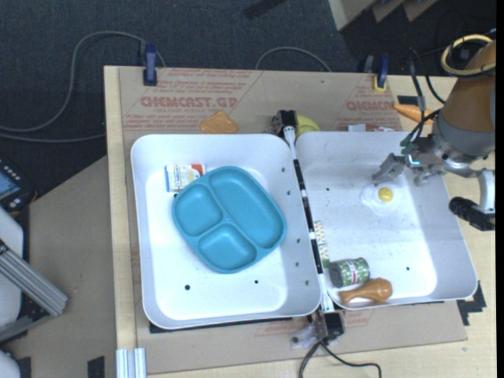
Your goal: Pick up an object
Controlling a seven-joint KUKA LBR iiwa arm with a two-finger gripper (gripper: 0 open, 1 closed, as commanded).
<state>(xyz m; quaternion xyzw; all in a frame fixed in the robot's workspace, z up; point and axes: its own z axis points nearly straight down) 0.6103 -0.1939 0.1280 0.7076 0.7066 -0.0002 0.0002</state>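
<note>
The brown board [236, 93] under the two bins has red writing on it. It reads "CHEMCAST GP" behind the left bin [150, 211], and part of the same word shows again behind the right bin [441, 258].

The claw [409, 168] hangs over the back of the right bin. Its two grey fingers [387, 168] are spread apart, and nothing is between them. The grey arm [465, 132] with its orange band [472, 97] comes in from the right.

Just below the claw, a bit to its left, lies a toy fried egg [381, 196]. It is flat and white with a round yellow middle. It does not touch the fingers.

Far in front of the claw, at the near edge of the same bin, a small can [350, 272] lies on its side. It has a green label, but the words are too small to read. Touching it is a toy chicken leg [367, 292], brown and orange.

Well to the left of the claw, in the other bin, sits a blue plate [228, 217] with three parts. A little box [183, 175] with red and blue marks peeks out from behind it. Its writing is too blurry to read.
</note>
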